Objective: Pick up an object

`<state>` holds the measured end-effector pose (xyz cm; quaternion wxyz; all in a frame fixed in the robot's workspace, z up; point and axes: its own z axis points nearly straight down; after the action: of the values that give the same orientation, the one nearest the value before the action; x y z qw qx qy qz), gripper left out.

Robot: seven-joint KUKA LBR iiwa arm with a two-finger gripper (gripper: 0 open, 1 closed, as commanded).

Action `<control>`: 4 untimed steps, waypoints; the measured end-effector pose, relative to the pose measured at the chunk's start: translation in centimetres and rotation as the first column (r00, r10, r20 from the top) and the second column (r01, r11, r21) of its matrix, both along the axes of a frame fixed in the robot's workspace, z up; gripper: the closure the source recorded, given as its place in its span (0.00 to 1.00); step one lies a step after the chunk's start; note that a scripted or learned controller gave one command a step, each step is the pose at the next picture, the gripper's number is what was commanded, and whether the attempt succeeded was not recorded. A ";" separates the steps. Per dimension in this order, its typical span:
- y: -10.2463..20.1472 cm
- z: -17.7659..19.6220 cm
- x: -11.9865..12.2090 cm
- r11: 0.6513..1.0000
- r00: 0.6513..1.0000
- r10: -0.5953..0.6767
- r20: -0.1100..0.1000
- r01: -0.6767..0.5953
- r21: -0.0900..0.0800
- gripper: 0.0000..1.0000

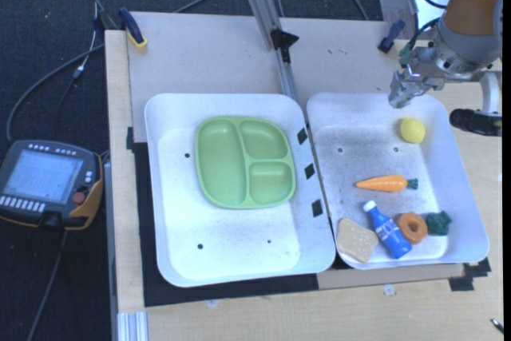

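the pincer (402, 96), grip unreadable, hangs over the right bin's (351, 112) far rim, near the lemon (412, 130).

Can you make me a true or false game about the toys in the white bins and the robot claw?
1. The green plate lies in the left bin. True.
2. The carrot sits on the green plate. False: it lies in the right bin.
3. The claw hangs near the lemon. True.
4. The blue bottle is between the bread and the donut. True.
5. The claw is holding the lemon. False: the lemon lies in the bin.
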<state>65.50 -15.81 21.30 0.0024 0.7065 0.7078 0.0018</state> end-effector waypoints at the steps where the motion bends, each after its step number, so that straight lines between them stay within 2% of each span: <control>1: 0.0 5.5 0.2 1.000 1.000 0.000 0.002 0.000 -0.001 1.00; 2: 5.0 4.2 -0.5 1.000 1.000 0.004 -0.008 -0.003 0.003 1.00; 4: 16.0 1.2 0.0 1.000 1.000 0.004 -0.009 -0.004 0.003 1.00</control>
<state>65.51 0.22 22.49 -0.0020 0.7049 0.7093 -0.0001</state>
